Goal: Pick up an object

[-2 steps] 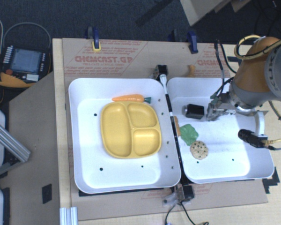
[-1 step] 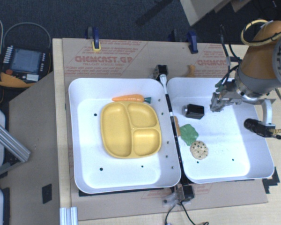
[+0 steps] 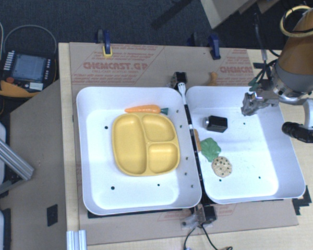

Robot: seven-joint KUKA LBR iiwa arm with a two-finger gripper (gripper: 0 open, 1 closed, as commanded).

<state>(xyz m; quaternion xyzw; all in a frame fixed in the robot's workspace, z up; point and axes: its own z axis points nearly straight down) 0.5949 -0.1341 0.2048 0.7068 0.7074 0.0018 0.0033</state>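
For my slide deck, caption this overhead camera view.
Gripper over right white bin near small black block; yellow divided plate left.

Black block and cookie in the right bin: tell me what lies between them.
In the camera view, a green leafy piece lies between the black block and the cookie, nearly touching the cookie and apart from the block.

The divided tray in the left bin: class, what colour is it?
Pale yellow; the divided tray shows best in the camera view.

Arm (image 3: pixel 300 46) cut off by right edge, gripper (image 3: pixel 249 106) too small/blurry to read, brown item (image 3: pixel 196 139) partly hidden under green piece (image 3: pixel 209 148).
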